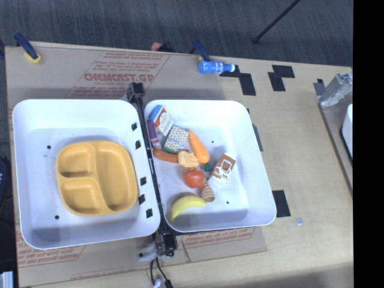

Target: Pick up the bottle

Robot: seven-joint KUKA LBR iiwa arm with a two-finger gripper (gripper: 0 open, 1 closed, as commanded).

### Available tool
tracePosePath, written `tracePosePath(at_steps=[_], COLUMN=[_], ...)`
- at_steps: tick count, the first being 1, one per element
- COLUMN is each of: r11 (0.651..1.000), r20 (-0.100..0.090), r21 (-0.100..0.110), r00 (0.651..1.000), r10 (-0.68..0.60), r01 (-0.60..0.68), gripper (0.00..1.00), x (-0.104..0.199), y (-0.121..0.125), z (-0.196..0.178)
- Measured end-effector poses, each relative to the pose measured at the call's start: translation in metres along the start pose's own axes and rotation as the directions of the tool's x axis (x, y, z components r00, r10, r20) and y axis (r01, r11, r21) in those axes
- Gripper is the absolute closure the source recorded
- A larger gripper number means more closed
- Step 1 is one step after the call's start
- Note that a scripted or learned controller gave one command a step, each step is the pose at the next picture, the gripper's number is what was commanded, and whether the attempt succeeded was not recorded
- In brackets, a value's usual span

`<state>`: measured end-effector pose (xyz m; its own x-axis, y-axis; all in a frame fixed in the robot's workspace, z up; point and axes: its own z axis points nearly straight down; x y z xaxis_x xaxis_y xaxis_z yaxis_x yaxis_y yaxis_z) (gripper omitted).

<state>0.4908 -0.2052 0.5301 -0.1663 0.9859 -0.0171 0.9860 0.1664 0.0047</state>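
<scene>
The right bin (255,161) holds a heap of toy food. A small white item with a brown label (223,168), which looks like the bottle, lies tilted at the heap's right side, near the bin's middle. To its left are a red tomato (193,179) and an orange carrot (199,147). A dark purple, narrow item (154,134) lies along the bin's left wall; I cannot tell what it is.
A yellow banana (186,205) lies at the right bin's front. A checked packet (176,138) and a red-and-white carton (161,120) sit at its back left. The left bin (30,125) holds a yellow divided plate (96,177). Blue clamps (211,68) grip the cardboard's far edge.
</scene>
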Motion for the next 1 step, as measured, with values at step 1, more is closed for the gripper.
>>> tracePosePath(at_steps=[1], r11=[1.000], r20=[0.002], r21=[-0.001], r00=[1.000], r10=[-0.005], r01=[0.005], gripper=[1.00], x=[0.0001], y=[0.0007], z=[-0.0108])
